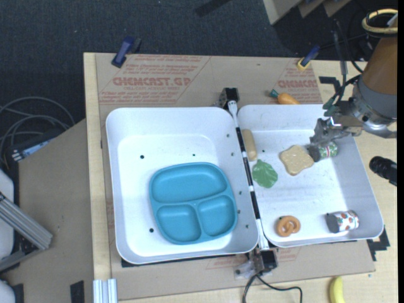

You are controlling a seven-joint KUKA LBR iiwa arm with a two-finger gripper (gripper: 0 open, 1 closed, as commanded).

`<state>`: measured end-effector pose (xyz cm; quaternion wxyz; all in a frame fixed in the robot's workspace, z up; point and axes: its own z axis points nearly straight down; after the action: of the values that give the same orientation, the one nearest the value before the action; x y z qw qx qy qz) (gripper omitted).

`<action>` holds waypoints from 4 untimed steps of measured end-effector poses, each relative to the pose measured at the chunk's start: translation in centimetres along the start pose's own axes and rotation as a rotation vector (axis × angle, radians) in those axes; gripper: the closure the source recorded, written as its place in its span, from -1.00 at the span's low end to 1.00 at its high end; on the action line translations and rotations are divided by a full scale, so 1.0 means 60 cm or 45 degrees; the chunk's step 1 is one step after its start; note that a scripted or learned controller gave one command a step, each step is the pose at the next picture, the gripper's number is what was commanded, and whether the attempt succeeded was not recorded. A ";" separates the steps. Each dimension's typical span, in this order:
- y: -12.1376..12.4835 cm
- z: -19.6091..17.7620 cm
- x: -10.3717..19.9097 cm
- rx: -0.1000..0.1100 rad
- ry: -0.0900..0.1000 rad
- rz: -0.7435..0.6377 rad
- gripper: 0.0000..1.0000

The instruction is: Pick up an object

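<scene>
My gripper [322, 142] hangs low over the far right part of the right bin [353, 182]. It is right above a small green and red can [327, 150] lying there and covers part of it. A tan slice of toast [297, 160] lies just left of the can. Also in this bin are a green leaf [265, 173], a tan bread stick [250, 144] along the left wall, a brown pretzel [288, 226] and a second small can [343, 221] at the front right.
The left bin [126, 169] holds a blue divided plate [191, 201]. A small carrot [286, 98] lies on the board behind the right bin. A yellow banana tip [336, 290] shows at the bench's front. Cables lie on the floor at left.
</scene>
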<state>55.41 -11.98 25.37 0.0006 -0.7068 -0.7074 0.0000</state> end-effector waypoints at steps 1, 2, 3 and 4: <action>0.000 0.000 -0.001 0.000 -0.001 0.001 -1.00; 0.044 0.214 0.030 0.003 0.000 0.001 -1.00; 0.131 0.282 0.036 -0.002 -0.002 0.001 -1.00; -0.095 0.283 -0.013 0.003 -0.001 0.004 -1.00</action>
<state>49.70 -12.73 8.40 0.0010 -0.7080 -0.7062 0.0011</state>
